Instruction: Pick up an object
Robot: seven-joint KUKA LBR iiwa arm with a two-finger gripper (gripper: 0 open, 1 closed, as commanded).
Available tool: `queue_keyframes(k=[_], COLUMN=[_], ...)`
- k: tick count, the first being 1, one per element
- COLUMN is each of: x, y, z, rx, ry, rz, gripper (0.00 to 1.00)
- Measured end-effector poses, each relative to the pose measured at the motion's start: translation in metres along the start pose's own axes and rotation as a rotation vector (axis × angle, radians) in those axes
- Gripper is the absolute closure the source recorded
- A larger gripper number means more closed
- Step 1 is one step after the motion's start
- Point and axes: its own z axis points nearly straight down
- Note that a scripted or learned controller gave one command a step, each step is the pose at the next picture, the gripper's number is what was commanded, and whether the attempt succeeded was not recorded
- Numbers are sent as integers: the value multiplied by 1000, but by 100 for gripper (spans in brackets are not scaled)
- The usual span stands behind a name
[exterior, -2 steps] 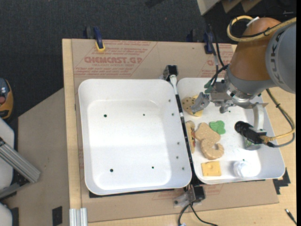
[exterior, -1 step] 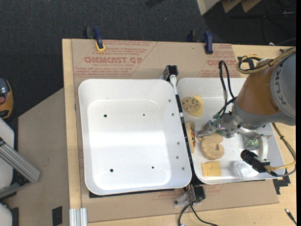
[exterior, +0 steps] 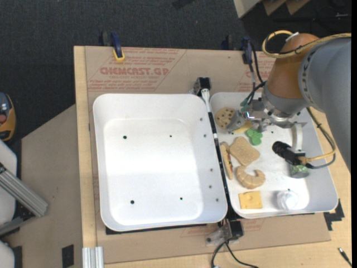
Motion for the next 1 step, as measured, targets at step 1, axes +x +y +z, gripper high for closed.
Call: queue_keyframes(k=[1], x=[8], y=[33], z=[2], rx=[5], ry=[1], rz=[2], gripper=[0])
